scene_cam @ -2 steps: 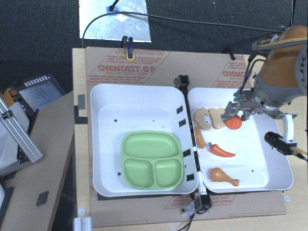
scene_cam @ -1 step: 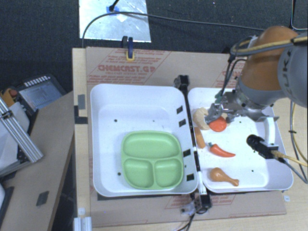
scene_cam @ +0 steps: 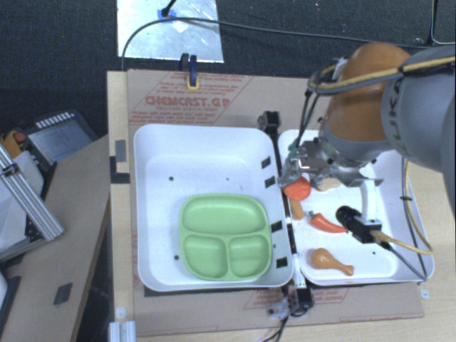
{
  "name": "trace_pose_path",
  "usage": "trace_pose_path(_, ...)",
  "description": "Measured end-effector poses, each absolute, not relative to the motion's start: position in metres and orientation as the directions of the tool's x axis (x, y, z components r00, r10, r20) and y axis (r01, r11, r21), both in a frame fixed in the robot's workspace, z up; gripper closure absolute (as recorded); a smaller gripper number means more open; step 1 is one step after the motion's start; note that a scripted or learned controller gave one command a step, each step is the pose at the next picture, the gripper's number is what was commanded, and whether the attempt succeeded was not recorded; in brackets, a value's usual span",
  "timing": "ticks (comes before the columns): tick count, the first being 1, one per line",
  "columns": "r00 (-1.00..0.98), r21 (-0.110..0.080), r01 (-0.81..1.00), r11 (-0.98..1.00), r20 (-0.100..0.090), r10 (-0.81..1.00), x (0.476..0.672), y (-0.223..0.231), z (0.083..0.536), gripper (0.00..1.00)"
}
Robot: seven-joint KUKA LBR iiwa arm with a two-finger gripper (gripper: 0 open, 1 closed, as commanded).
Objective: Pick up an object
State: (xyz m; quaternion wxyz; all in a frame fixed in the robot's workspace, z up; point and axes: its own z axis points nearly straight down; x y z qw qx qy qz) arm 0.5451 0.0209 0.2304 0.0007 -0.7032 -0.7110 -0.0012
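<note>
In the right bin (scene_cam: 399, 266), the small red-orange round toy (scene_cam: 298, 189) lies just beside the pincer (scene_cam: 299, 168), whose grip I cannot tell; it looks light, smooth, likely slippery plastic, best pinched across its widest middle.

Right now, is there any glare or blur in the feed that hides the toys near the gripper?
Camera view: sharp overall; glare on the foil sheet at top, away from the work. The arm's wrist shadows and hides the right bin's upper part, so the gripper is hard to read. The chicken leg is clearly lit.
</note>
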Motion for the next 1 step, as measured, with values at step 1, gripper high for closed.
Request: trace_pose_path(1,-0.010,0.002,1.000,0.010,0.003,1.000,0.5537,0.0716,0.2325,1.00)
